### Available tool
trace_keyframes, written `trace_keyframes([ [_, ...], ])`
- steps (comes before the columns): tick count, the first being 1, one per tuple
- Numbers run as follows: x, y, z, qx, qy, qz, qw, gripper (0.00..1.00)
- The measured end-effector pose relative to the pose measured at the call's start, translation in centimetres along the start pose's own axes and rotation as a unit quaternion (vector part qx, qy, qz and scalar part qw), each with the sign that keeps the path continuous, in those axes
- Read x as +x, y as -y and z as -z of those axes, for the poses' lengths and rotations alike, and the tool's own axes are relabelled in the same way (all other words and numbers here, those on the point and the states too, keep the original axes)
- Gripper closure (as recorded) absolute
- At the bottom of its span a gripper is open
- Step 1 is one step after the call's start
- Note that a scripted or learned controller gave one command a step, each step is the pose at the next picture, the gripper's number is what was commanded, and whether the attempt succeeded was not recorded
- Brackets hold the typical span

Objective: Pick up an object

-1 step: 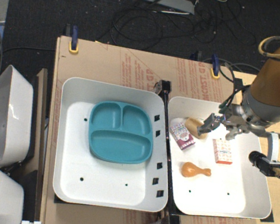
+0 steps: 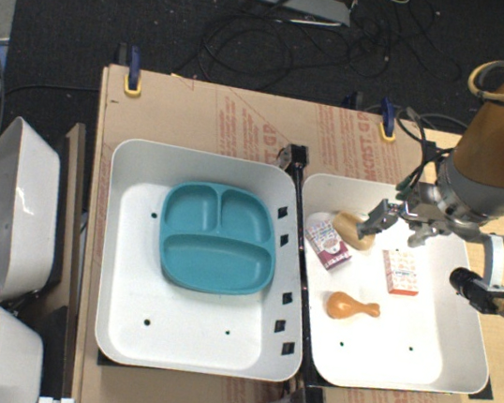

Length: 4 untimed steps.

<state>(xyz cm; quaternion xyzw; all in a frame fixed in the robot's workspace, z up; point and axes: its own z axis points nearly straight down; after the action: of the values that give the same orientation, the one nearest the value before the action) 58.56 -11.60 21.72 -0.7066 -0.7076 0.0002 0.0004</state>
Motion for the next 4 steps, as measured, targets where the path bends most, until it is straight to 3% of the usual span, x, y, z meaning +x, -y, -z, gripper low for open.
trace_keyframes([
  [2, 0.0, 0.4, -12.4, -0.001, -0.001, -0.002, 1.0000, 0.00],
  [3, 0.0, 0.1, -12.1, -0.004, 0.000, -0.001, 1.0000, 0.00],
  [4, 0.1, 0.0, -11.0, -0.006, 0.000, -0.001, 1.0000, 1.00],
])
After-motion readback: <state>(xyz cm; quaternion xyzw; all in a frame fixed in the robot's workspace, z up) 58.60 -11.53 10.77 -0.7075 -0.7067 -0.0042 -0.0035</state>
